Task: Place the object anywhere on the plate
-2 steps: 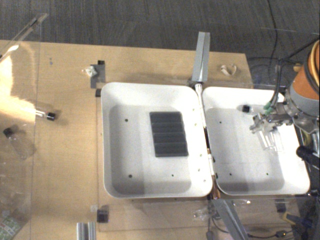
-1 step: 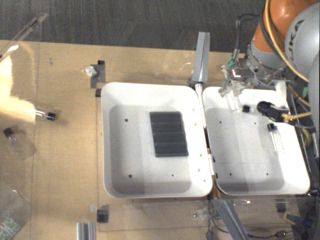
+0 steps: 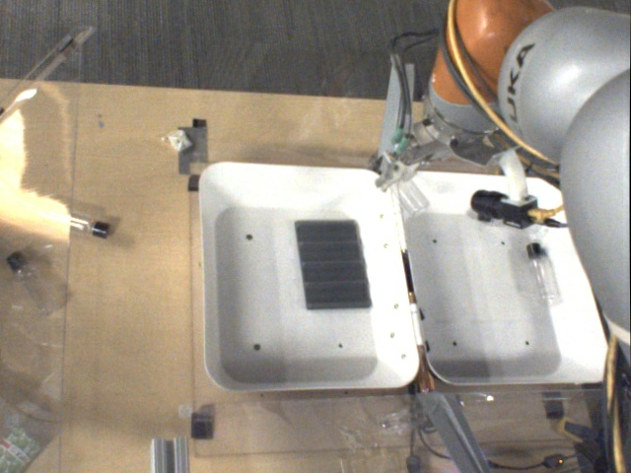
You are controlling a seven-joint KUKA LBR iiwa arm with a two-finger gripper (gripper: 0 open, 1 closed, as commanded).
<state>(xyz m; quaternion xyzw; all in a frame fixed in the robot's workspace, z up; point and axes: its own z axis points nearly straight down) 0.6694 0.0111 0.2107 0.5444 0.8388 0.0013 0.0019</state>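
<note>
Two shallow white plastic bins sit side by side on the pale wooden bench (image 3: 118, 363), filling the middle and right of the frame. On the floor of the left bin (image 3: 222, 343), roughly at its centre, lies a dark grey ribbed rectangular plate (image 3: 333, 264), flat, clear of the bin walls.

Over the upper right corner looms the grey arm with its orange band (image 3: 488, 28). Its small metal gripper (image 3: 396, 170) hangs at the upper edge where the two bins meet, just above the back rim of the right bin (image 3: 493, 358). Whether it is clenched or released I cannot tell from here; the tip is too small and cluttered to read.

A clear, slender plastic object (image 3: 412, 197) lies tilted just below the gripper tip, at the upper left corner of the right bin; whether the gripper touches it I cannot say. A second clear tube-like piece with a dark end (image 3: 541, 272) rests nearer the right bin's right wall, well apart from the plate. A black cable connector (image 3: 498, 208) hangs by the wrist.
</note>
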